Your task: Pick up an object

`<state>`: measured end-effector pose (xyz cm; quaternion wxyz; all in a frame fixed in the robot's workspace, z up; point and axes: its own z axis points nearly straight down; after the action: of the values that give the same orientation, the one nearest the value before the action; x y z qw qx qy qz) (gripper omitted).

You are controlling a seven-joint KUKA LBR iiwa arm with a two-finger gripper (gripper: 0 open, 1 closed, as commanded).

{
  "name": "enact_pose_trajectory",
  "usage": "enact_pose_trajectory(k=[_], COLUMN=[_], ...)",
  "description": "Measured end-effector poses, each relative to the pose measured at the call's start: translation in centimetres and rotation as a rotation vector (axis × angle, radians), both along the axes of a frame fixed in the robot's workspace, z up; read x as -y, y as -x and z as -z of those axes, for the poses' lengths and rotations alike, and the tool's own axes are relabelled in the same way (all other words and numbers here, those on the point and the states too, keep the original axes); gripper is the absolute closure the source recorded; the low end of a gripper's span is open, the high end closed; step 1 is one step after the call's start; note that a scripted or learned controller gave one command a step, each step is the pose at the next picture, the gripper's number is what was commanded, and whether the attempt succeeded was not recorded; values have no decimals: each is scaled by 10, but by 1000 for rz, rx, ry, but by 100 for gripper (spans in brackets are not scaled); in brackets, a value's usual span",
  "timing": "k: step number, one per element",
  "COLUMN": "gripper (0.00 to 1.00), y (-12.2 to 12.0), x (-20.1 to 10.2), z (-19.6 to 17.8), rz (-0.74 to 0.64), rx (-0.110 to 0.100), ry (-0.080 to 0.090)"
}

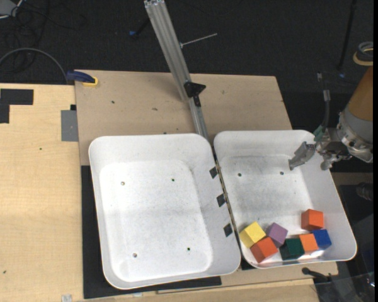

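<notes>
From the camera view, the gripper (313,155) hung over the right bin (264,145) at its far right rim, its two grey fingers spread apart with nothing between them. The blocks sat clustered in that bin's near corner, well apart from the gripper: a yellow cube (253,233), a purple cube (277,233), a red-orange cube (263,249), a dark green cube (292,248), an orange cube (309,241), a blue cube (322,238), and another red-orange cube (312,219) just behind them. The left bin (107,145) lay alongside. An aluminium rail (174,58) slanted across the wooden bench (132,102).
</notes>
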<state>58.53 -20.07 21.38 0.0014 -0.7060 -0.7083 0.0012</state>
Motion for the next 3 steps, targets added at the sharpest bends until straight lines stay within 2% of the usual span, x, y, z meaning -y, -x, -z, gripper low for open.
enact_pose_trajectory(k=[1, 2, 3], gripper=[0, 0, 0], y=[3, 55, 91], x=[-38, -94, -108], z=[-257, -333, -327], rz=[1, -1, 2], rx=[11, 11, 1], ry=[2, 0, 0])
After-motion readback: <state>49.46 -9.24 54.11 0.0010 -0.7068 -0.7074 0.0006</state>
